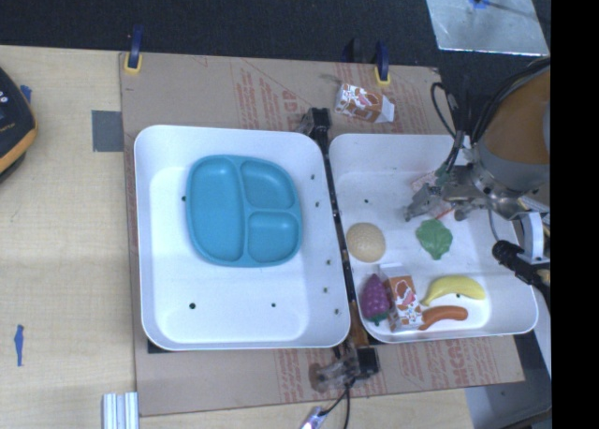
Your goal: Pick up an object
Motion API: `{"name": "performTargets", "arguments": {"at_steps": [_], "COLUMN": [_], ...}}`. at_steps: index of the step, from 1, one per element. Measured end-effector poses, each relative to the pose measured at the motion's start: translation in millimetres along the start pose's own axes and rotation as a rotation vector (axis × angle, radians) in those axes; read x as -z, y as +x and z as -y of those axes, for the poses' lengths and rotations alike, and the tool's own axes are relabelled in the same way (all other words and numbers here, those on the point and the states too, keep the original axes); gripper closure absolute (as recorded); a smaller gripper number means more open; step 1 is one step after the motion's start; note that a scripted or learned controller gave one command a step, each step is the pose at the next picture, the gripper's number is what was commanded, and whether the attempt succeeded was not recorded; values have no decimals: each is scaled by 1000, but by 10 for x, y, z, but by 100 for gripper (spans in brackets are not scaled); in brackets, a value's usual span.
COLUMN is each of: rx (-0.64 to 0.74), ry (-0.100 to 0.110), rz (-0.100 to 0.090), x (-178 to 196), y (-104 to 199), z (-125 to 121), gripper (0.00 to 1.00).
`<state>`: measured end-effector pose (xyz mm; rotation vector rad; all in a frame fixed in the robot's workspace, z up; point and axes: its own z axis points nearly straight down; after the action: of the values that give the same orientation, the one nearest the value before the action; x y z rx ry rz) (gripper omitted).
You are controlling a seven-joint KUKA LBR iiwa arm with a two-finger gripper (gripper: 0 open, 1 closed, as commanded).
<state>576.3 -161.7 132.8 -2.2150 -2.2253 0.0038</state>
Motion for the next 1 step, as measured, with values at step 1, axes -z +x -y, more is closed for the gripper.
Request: {"name": "performTargets", "arguments": {"at_steps": [1], "rx": [-1], "ry": [1], "rz": [-1], "x": [-413], "y": [-507], "z": [74], "gripper": [0]}}
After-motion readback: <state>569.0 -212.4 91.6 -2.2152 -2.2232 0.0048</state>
